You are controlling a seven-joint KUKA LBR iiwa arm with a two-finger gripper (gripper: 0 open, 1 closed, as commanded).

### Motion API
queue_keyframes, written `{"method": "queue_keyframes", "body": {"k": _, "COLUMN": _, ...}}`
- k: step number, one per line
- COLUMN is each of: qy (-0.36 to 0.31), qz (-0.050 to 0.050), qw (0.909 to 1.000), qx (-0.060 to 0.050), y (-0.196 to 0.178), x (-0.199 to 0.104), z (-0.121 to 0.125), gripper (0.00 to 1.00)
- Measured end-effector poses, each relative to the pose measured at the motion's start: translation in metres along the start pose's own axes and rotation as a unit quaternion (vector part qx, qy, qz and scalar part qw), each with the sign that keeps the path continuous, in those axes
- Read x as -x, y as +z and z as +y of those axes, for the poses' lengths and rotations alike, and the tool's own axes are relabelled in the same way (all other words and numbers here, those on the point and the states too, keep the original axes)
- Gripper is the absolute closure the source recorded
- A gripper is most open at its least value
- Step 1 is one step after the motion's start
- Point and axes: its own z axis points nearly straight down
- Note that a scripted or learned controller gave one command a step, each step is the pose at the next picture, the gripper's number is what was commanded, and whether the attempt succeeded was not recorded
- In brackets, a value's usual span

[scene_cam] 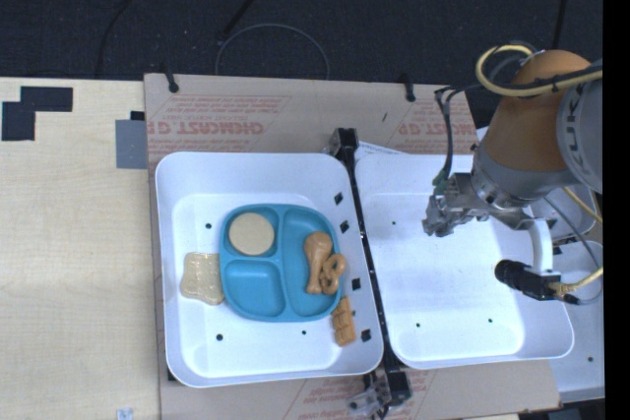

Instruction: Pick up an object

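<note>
Arm (536, 128) reached in over the right bin (463, 330), gripper (445, 214) low near its back wall; I couldn't tell the jaws' state. Objs sat well apart in the left bin (187, 349): blue tray (261, 295) w/ round cookie (250, 233) and pretzel-like piece (323, 263), cracker (202, 277) beside it, small brown bit (343, 322) by the divider. Risk, I judged: closing on nothing here, or clipping the divider crossing over.

A: Classify the location.

B: Robotics laboratory. Indicators: an industrial arm (536, 138) with exposed cabling, mounted at a pale wooden desk (69, 251).

A: Further indicators?

B: Two white bins (177, 211) set on a printed cardboard sheet (246, 118), loose cables (266, 39) across dark carpet, and toy food on a blue tray (258, 285).
</note>
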Motion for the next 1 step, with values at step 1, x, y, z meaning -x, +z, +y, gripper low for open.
{"method": "queue_keyframes", "body": {"k": 1, "qy": 0.0, "qz": 0.0, "qw": 1.0, "qx": 0.0, "y": -0.0428, "x": 0.0037, "z": -0.0039, "gripper": 1.0}}
